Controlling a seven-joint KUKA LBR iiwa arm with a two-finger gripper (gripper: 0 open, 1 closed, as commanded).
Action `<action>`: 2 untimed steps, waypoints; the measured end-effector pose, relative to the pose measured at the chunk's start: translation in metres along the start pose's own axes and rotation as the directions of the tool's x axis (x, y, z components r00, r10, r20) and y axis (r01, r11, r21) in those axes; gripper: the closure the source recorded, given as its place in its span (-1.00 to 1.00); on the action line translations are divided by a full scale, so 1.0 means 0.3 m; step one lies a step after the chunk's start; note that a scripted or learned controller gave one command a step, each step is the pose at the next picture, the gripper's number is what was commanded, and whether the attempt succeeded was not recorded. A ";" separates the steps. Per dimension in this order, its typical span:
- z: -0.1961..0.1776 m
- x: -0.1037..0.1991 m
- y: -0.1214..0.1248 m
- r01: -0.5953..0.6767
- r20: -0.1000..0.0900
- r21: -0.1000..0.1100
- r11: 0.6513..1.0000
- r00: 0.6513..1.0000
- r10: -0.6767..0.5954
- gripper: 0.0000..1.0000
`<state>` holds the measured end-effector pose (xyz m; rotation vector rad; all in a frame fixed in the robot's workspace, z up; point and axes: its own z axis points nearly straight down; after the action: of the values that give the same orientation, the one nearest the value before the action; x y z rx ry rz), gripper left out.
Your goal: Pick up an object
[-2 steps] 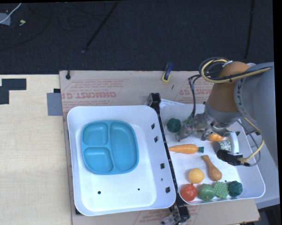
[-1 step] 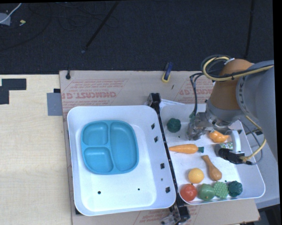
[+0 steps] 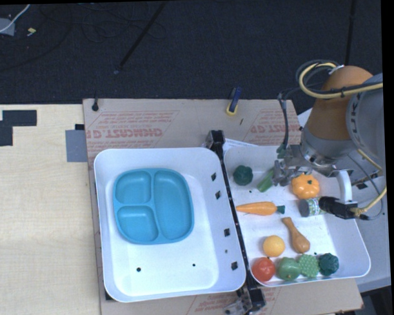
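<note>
Pincer low in right bin, upper part; can't tell its grip state.

Carrot lies mid-bin w/ long axis approx. horizontal, green end pointing right, tip left. Drumstick runs diagonal, thin end up-left, fat end down-right. Orange pumpkin just right of pincer; dark green ball to its left, a green piece betw. them. Along bin's near edge: orange ball, tomato, green veg in a row. Left bin holds blue divided plate.

Blue divided plate in left bin, toy foods in right bin, tool beside orange pumpkin
</note>
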<state>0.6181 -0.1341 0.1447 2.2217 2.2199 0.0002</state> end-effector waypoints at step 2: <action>-0.280 -0.030 -0.019 0.001 -0.001 0.001 1.000 1.000 -0.001 1.00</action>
<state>0.6123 -0.1430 0.2289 2.2213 2.2216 0.0003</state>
